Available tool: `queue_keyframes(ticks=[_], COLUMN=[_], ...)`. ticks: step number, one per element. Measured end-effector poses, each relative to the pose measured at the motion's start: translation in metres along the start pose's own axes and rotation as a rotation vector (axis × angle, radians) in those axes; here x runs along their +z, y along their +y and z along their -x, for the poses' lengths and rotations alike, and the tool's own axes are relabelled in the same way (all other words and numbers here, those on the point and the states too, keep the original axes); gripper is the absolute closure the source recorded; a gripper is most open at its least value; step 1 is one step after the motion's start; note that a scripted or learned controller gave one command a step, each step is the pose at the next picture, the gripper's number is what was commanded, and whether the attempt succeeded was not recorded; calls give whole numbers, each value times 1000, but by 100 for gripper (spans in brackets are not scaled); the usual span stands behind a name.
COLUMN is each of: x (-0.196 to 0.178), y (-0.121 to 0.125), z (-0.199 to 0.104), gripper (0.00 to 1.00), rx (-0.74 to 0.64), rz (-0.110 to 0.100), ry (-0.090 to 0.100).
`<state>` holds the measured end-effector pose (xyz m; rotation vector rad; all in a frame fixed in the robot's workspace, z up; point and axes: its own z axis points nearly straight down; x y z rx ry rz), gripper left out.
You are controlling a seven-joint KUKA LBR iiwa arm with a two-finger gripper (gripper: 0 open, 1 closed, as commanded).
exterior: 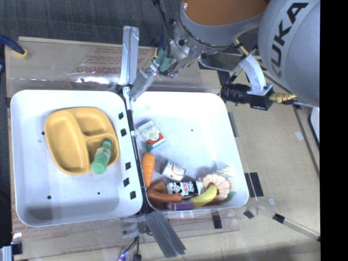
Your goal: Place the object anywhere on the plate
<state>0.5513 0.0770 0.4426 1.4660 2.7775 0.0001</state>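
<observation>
A yellow divided plate [73,137] lies in the left bin [32,200]. A green bottle [101,157] with a clear neck rests on its side in the plate's right compartment, its base toward the plate's near rim. My gripper [136,90] hangs above the far end of the wall between the two bins. It is well clear of the bottle and the plate, and nothing shows in it.
The right bin [206,124] holds a small juice carton [150,134], a carrot [148,169], a white cup [174,171], a banana [206,196], a sausage [163,197] and other toy food near its front. Grey brackets stand at both ends of the divider.
</observation>
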Motion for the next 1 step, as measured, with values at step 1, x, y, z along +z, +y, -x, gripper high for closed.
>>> queue_keyframes(ticks=[1], x=[12], y=[-76], z=[36], gripper=[0], rx=[85], rz=[-2], ry=[0])
